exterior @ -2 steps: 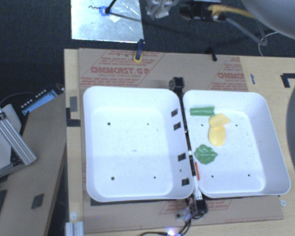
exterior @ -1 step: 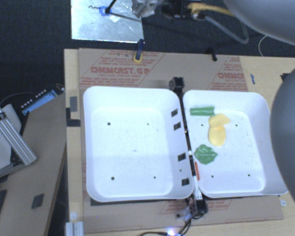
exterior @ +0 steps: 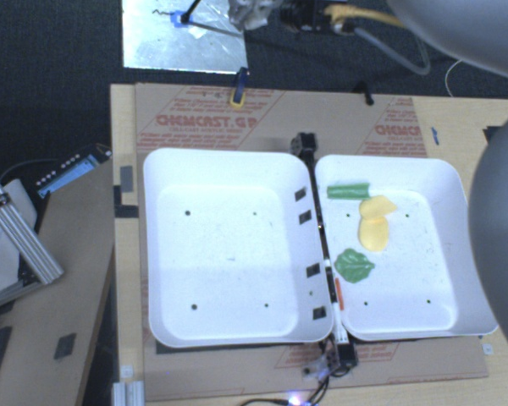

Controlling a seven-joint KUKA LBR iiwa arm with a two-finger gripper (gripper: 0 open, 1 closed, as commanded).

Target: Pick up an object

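Observation:
The right bin [exterior: 423,311] holds three small things near its left side. A green stick [exterior: 348,191] lies at the back, a yellow lumpy piece [exterior: 374,227] just below it, and a flat green leaf shape [exterior: 354,266] nearer the front. My gripper [exterior: 256,0] hangs high at the top of the view, blurred, over the dark floor and a silver sheet beyond the bench. It is far from both bins and nothing shows in it. The grey arm [exterior: 457,11] crosses the top right corner.
The left bin [exterior: 229,311] sits beside the right one, joined by a black clipped divider [exterior: 317,244]. Both rest on a cardboard sheet [exterior: 203,121]. A grey arm link [exterior: 499,227] overhangs the right bin's right edge. An aluminium frame [exterior: 17,235] stands at left.

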